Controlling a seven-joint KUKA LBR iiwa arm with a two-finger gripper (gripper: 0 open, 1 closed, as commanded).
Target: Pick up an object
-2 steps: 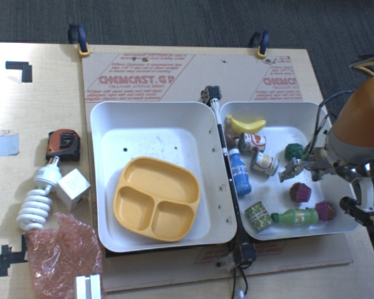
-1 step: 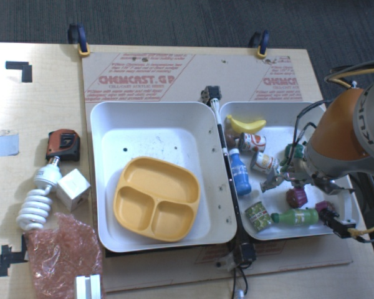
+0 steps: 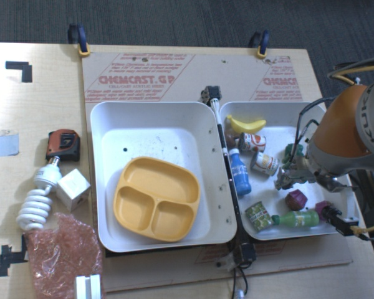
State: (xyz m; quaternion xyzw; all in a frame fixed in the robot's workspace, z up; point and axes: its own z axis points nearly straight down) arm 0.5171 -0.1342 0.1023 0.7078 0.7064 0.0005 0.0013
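Right bin (image 3: 336,230) crowded: banana (image 3: 247,125), blue bottle (image 3: 240,172), cans.

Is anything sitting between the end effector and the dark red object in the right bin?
Nothing visible. The end effector hangs just left of and above the dark red object, with bare bin floor between them. The small can lies to its upper left, off that line.

Two shallow white plastic bins sit side by side: the left bin (image 3: 103,167) holds one yellow three-compartment plastic tray (image 3: 156,198). The right bin (image 3: 280,114), at mid right of the frame, holds one yellow banana (image 3: 247,125), one blue bottle (image 3: 239,172), two small cans (image 3: 254,142) (image 3: 265,163), one green bottle (image 3: 297,218), one green packet (image 3: 258,217) and one dark red rounded object (image 3: 296,199)
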